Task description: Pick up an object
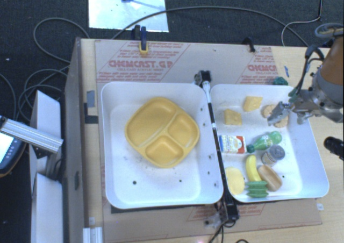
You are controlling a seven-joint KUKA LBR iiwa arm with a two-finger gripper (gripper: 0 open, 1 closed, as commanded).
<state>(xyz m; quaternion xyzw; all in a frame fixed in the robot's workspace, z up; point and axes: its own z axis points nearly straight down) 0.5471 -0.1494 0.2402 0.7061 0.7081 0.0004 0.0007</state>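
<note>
Two white bins are sitting side by side on the bench [161, 64]. The left bin [115, 129] is carrying a yellow divided tray [162, 131], while the right bin [312, 156] is holding the small things worth picking.

The pincer [280, 114] is hanging over the upper right part of the right bin, reaching in from the right, with a tan biscuit-like piece [267, 111] lying just beside its tip on the left. Whether the fingers are apart or together I cannot tell, as the metalwork is blurring into the pieces beneath it, and nothing is visibly clamped between them.

Nearest below the pincer, toward the camera, a green bottle [266, 141] is lying on its side, its long axis running left to right with a slight upward tilt at the right end. Just beside it are a grey can [273, 154], a banana [251, 168] and a hot-dog bun [270, 177]. Two yellow cheese-like chunks [252, 103] and [233, 116] are lying to the pincer's left.

Judging by closeness, the tan piece is looking like the likeliest target, calling for a short drop and a slight leftward shift.
</note>
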